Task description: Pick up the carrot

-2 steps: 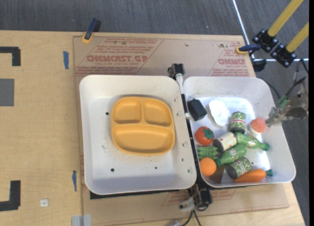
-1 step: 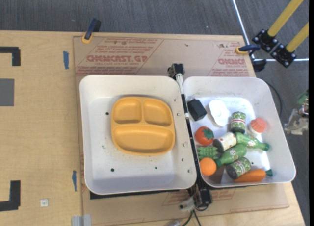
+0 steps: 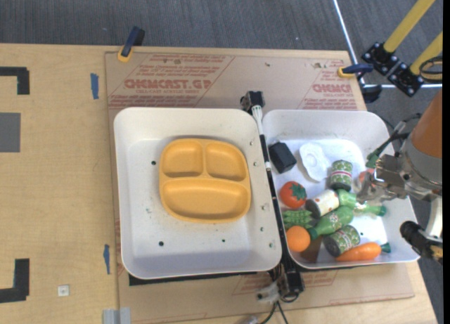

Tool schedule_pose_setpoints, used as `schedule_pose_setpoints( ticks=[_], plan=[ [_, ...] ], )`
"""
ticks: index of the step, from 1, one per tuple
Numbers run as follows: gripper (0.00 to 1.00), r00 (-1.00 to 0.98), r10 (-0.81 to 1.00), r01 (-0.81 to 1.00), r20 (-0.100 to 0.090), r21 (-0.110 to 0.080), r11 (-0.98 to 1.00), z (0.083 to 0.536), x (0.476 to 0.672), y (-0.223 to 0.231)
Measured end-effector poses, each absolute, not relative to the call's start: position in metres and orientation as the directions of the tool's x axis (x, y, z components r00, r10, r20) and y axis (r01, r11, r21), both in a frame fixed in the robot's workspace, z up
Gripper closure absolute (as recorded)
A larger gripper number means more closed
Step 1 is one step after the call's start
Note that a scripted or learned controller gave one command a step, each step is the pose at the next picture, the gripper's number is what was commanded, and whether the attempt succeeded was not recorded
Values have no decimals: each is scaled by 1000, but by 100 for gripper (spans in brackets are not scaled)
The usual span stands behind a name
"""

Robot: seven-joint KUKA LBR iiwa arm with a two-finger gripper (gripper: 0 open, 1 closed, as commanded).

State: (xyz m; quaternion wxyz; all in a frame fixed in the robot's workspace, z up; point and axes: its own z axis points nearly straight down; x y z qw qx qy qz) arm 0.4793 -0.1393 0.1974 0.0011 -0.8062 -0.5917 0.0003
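Observation:
The carrot [image 3: 360, 251] is orange with a small green tip. It lies flat along the near edge of the right bin [image 3: 327, 120], close to the near right corner. My gripper [image 3: 370, 188] reaches in from the right and hangs over the right side of that bin, above green toy pieces. It is farther back than the carrot and apart from it. Nothing shows in its grasp.
The right bin also holds a tomato [image 3: 292, 193], an orange ball [image 3: 298, 239], green bottles [image 3: 334, 221], two small cans [image 3: 341, 173], a white piece [image 3: 314, 159] and a black block [image 3: 283, 156]. A yellow divided plate [image 3: 205, 178] lies in the left bin [image 3: 133, 196].

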Motion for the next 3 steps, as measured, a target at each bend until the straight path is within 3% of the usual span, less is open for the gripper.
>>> schedule_pose_setpoints(
  ticks=[1, 2, 3],
  plan=[
    [100, 516, 857, 857, 0, -4, -516, 188, 479, -42],
    [100, 452, 892, 892, 0, 0, -452, 260, 480, -116],
    [100, 451, 893, 892, 1, -4, -451, 231, 505, -28]
  ],
)
